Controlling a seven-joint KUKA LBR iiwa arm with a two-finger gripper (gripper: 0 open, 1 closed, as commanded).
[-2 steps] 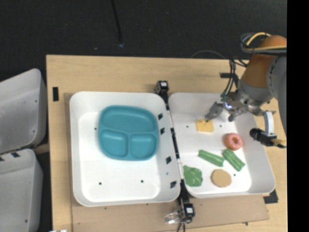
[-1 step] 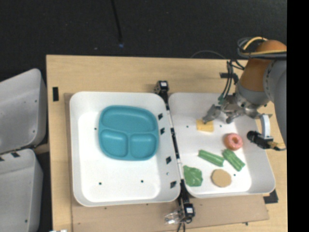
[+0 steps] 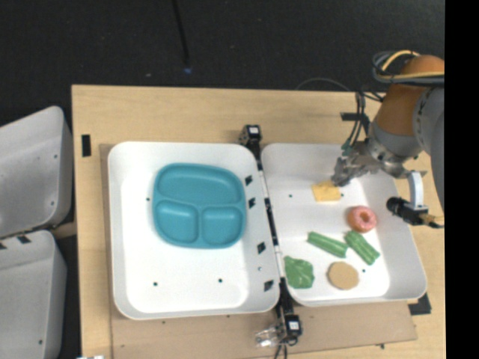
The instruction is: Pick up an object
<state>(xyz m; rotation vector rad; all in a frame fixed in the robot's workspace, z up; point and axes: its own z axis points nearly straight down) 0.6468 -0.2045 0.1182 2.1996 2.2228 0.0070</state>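
So the gripper (image 3: 344, 172) hangs just above the yellow cheese piece (image 3: 326, 193) in the right bin (image 3: 299, 172) (nothing lifted yet); its grip cannot be told; the pick is left.

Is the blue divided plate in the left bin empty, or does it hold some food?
Empty. All three compartments of the blue divided plate show bare blue surface; the toy foods lie in the right bin.

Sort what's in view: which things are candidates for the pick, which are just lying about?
Job:
tool, low in the right bin
yellow piece, right by the tool
pink donut
two green sticks
green leafy piece
tan round piece

Lying about:
blue divided tray in the left bin
clips on the divider between the bins
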